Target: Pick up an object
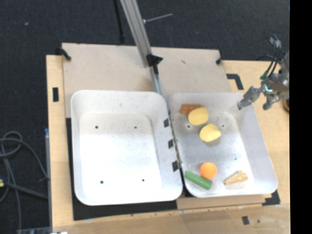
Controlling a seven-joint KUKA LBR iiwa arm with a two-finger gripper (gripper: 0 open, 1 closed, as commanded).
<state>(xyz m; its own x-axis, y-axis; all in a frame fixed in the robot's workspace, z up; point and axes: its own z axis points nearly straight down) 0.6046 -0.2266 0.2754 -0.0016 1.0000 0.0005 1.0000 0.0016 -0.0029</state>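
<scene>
Two shallow white bins sit side by side on the wooden bench (204,62): the left bin (122,147) and the right bin (253,145), which holds all the loose objects. Near the back wall of the right bin lies a small brown block (187,108), touching a pale yellow rounded piece (198,116) just in front of it. A second yellow rounded piece (210,133) lies close beside the first, toward the bin's centre. Toward the front of the bin, an orange ball (208,169) rests against a green cylinder (198,180) lying on its side by the front left corner. A tan wedge-shaped piece (236,178) lies apart from these, near the front right corner. The gripper (257,99) is at the right edge of the view, above the back right corner of the right bin, well apart from every object. Its two fingers stand apart, one finger (248,97) reaching over the bin rim, with nothing between them. A slanted aluminium rail (136,26) runs from the top of the view down to the gap between the bins.
</scene>
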